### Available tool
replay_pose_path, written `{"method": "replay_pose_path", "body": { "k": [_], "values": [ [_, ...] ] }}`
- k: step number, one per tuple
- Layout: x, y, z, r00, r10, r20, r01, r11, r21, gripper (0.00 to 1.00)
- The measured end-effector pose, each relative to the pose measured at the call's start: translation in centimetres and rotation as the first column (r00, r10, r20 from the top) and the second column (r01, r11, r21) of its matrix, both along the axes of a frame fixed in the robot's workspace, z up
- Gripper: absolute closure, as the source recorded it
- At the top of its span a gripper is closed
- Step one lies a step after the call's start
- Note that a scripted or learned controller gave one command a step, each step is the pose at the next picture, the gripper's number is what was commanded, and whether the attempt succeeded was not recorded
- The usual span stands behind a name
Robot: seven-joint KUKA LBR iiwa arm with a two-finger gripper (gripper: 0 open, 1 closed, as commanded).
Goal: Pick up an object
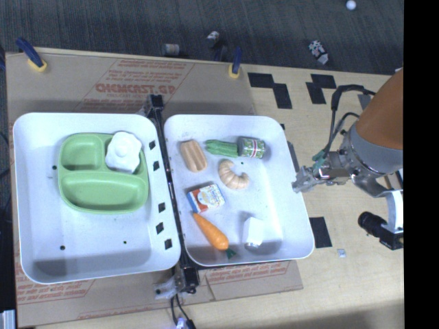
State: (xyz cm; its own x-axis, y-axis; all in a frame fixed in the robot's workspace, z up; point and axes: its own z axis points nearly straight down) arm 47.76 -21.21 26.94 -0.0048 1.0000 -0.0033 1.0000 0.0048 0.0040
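Can't tell jaws' state; the gripper [306,181] sits outside the right bin [293,204], just off its right wall, holding nothing visible. Pickable items all lie inside: white block [254,231] and carrot [211,232] nearest, croissant [234,174] mid-bin. Risks: clipping the bin wall on entry, or the crowded croissant/carton [206,198] cluster causing a slipped or double grasp.

place: robot lab test bench
bench top: brown printed cardboard sheet [137,81], held by blue clamps [31,55] at far edge
markers: black square fiducial patches [274,88] on bench, right side
containers: two shallow white plastic bins [41,252] side by side, joined by black clips
props: toy food, e.g. orange plastic carrot [211,232]
floor: dark grey carpet [103,12], far side
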Motion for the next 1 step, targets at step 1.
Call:
{"method": "replay_pose_path", "body": {
  "k": [1],
  "values": [
    [0.68, 8.58, -0.59, 1.000, 0.003, -0.002, -0.003, 1.000, 0.002, 1.00]
  ]
}}
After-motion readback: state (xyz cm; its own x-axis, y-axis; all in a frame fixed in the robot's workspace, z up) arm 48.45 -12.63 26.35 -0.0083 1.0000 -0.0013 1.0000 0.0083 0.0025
